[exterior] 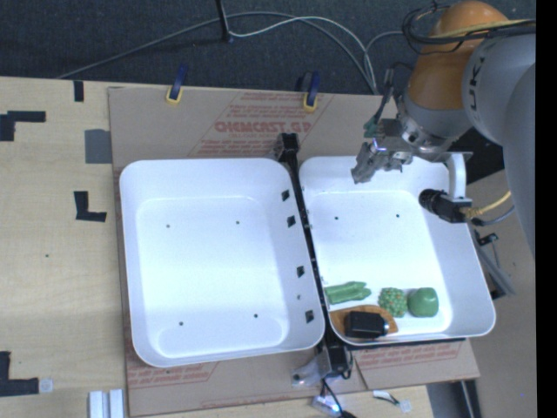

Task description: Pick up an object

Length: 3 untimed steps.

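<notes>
The arm (496, 68) runs off the right edge. The pincer (370, 165) is too small to read. A black object (365, 324) partly hides an orange thing (388, 322).

You see red printed lettering on cardboard sheet (252, 124) behind bins; upside down, too blurred to read.

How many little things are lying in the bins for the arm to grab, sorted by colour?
Green: 3 — long green bean-like piece, bumpy green broccoli-like piece, rounded green block
Black: 1 — black rounded object
Orange: 1 — flat orange piece partly under the black one
Total: 5, all at the near end of the right white bin.
</notes>
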Each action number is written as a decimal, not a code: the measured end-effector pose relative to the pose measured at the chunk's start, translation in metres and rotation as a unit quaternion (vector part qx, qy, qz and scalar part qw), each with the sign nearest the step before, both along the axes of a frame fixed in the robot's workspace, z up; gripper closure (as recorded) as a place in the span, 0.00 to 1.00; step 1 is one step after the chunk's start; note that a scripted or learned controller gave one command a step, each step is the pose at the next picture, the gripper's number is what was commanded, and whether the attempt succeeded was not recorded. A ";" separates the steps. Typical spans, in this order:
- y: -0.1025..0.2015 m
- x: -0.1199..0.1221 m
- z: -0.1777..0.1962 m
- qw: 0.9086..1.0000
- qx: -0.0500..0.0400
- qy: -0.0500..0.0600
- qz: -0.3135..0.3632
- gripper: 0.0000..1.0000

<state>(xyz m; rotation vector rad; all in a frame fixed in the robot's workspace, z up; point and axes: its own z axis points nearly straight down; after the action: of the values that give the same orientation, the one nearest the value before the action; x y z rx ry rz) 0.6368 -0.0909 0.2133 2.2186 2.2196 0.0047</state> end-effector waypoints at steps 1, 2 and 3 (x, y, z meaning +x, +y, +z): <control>0.000 0.000 0.028 1.000 0.000 0.002 0.000 1.00; 0.059 -0.020 0.025 1.000 0.001 0.003 0.002 1.00; 0.109 -0.036 0.033 1.000 0.001 0.002 0.002 1.00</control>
<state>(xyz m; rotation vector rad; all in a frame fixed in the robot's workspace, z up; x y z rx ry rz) 0.6006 0.0178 0.2461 2.2174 2.2265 0.0010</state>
